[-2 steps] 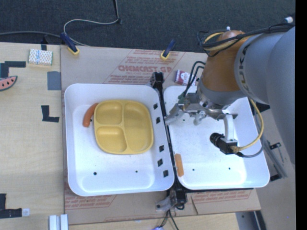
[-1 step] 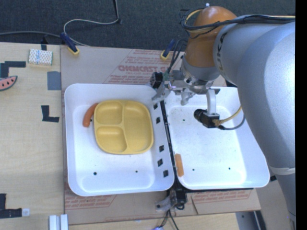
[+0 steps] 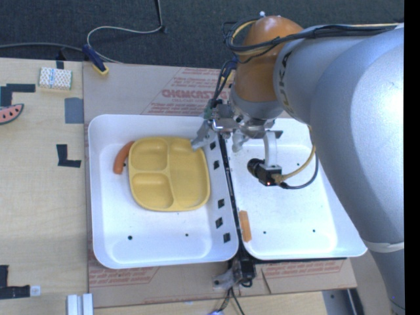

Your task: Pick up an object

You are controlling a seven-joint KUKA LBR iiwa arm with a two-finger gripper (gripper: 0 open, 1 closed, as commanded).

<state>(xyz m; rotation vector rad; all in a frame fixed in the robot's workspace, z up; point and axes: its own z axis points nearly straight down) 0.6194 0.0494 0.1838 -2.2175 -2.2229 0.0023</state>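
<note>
A yellow divided plate (image 3: pixel 169 173) lies in the left bin (image 3: pixel 157 248). An orange carrot-like piece (image 3: pixel 121 157) rests against the plate's left edge. A second small orange piece (image 3: pixel 245 226) lies in the right bin (image 3: pixel 295 241), close to the divider. My gripper (image 3: pixel 218 140) hangs over the divider near the bins' far edge, just beyond the plate's upper right corner. Its fingers (image 3: pixel 199 139) are spread apart, with nothing between them.
The grey arm (image 3: pixel 354 110) covers much of the right bin's right side. A black cable with a small camera unit (image 3: pixel 266 172) dangles over the right bin. Tape marks and a small patterned block (image 3: pixel 55 78) sit on the wooden bench at left.
</note>
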